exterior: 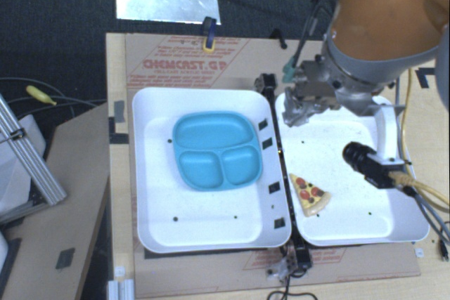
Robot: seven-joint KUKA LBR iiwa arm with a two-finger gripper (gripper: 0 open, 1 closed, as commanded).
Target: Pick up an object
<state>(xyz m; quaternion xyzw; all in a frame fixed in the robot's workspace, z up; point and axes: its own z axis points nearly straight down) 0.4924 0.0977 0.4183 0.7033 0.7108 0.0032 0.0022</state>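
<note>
The left bin (151, 221) is mostly taken up by a blue divided plate (214, 150) at its middle; open white floor runs along its front and left edges. In the right bin (394, 221), a pizza slice toy (310, 194) lies near the dividing wall, with bare floor in front and to its right. The arm's bulk and the claw (299, 111) crowd the right bin's far corner, and a black cylindrical part (367, 164) juts over its right side.

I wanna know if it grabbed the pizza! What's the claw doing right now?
Claw: can't tell if it's open or closed. It's over the far end of the right bin, apart from the pizza slice, which lies on the bin floor.
</note>
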